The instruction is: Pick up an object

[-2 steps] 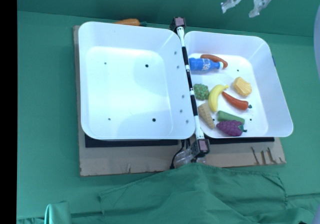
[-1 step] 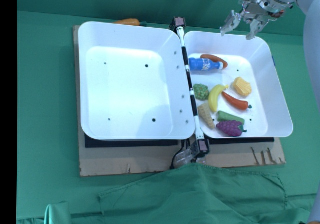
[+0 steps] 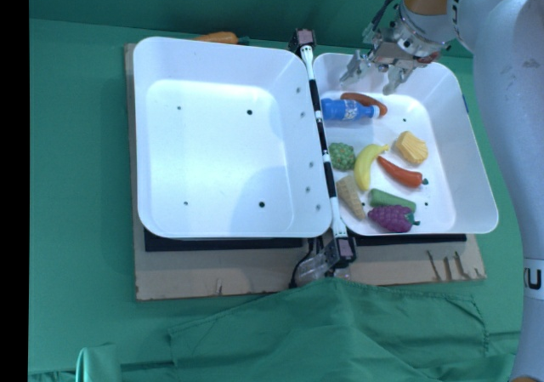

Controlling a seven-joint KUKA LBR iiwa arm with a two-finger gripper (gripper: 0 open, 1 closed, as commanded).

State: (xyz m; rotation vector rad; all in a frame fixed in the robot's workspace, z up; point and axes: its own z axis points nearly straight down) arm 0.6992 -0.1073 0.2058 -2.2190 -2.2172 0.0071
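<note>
Table (image 3: pixel 76 202): draped in green cloth, carrying a brown cardboard sheet (image 3: pixel 399 270) that seems to serve as a base keeping both bins together.
Arm (image 3: pixel 510 116): grey with an orange band, reaching in from the right and bending over the far edge of the right bin.
Left bin (image 3: pixel 170 193): shallow and white, nothing lying in it (likely the drop side, judging by the task).
Right bin (image 3: pixel 463 193): holds all the toy food, bunched toward its left half.
Pincer (image 3: pixel 378 72): hangs above the far left corner of the right bin with its fingers spread apart and nothing between them; it is poised over the bottle end of the pile.
Blue bottle (image 3: pixel 344 110): lies on its side, just below the pincer, touching a red sausage (image 3: pixel 365 101); my guess is this is the nearest candidate to pick.
Banana (image 3: pixel 365 163): curved, between a green broccoli piece (image 3: pixel 341 155) and a red chili (image 3: pixel 399 172).
Yellow piece (image 3: pixel 410 147): sits apart toward the bin's middle.
Corn cob (image 3: pixel 349 195): against the divider side.
Green vegetable (image 3: pixel 393 198): just above the purple grapes (image 3: pixel 391 219).
Orange item (image 3: pixel 217 37): outside, behind the left bin.
</note>
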